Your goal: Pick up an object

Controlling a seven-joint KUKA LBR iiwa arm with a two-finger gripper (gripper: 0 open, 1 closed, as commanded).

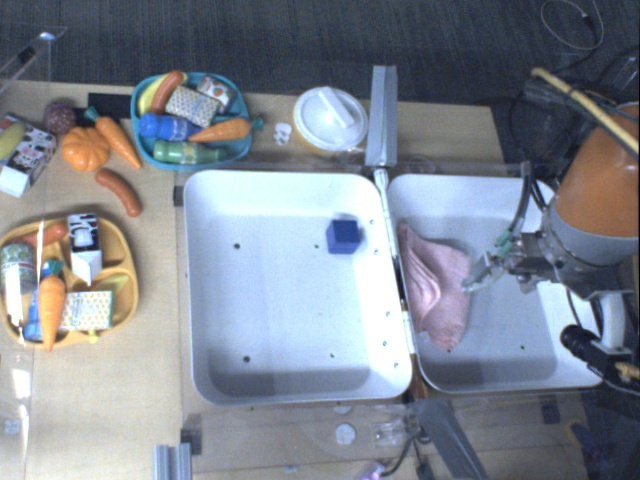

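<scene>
A small blue cube [343, 235] lies in the left bin [250, 368], toward its far right corner. A crumpled pink cloth [437, 288] lies in the right bin [500, 363], along its left wall. My gripper [490, 264] hangs low over the right bin, just right of the cloth's upper edge, at or very near the fabric. Nothing can be seen held in it. The grey arm with its orange band [600, 183] reaches in from the right.
On the bench to the left are a blue bowl [190, 118] of toy food, a yellow plate [70, 278] with more toys, an orange pumpkin [83, 149] and a sausage [119, 192]. A white lidded bowl [330, 118] stands behind the bins. Cables hang at the far right.
</scene>
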